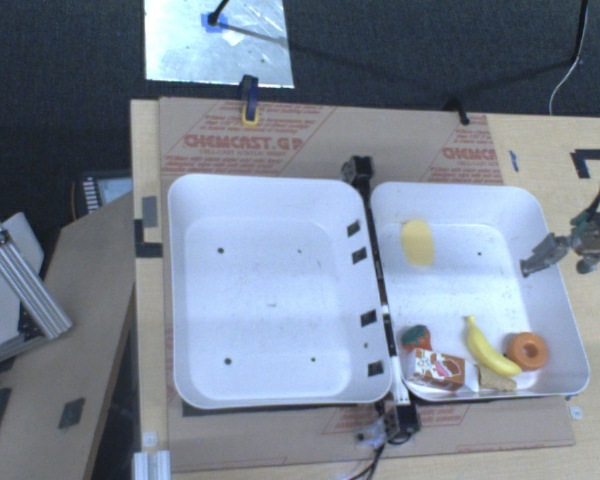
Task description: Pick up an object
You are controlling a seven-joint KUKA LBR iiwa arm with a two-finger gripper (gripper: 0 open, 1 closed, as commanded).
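- Dark carpet surrounds the worktop [310, 133], which has printed cardboard on it and two white bins side by side.
- Left bin [270, 288] shows a bare floor.
- Right bin [480, 258] holds a pale yellow piece [417, 242] near its far wall, and along its near edge a banana [485, 347], an orange ring [527, 350], a small red packet [439, 368] and a red and green piece [415, 338].
- Gripper [540, 259] hangs over the right bin's right rim, well apart from every object, holding nothing; I cannot tell how it is set.
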